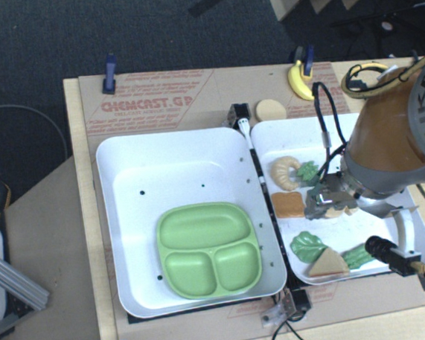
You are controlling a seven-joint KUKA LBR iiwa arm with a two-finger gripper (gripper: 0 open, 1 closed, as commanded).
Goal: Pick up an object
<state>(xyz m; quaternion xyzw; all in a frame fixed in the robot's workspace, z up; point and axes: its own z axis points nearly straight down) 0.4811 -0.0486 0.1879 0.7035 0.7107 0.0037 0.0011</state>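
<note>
Pincer (322, 201) hangs low over the right white bin (415, 213), its grip I cannot tell, just beside the flat orange-brown block (288, 204) I judge its target.

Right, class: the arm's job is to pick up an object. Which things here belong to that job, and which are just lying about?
Job:
tool
orange block
pretzel-like piece
green leaf
tan wedge
right bin

Lying about:
green divided plate
left bin
banana
blue clamp
</note>
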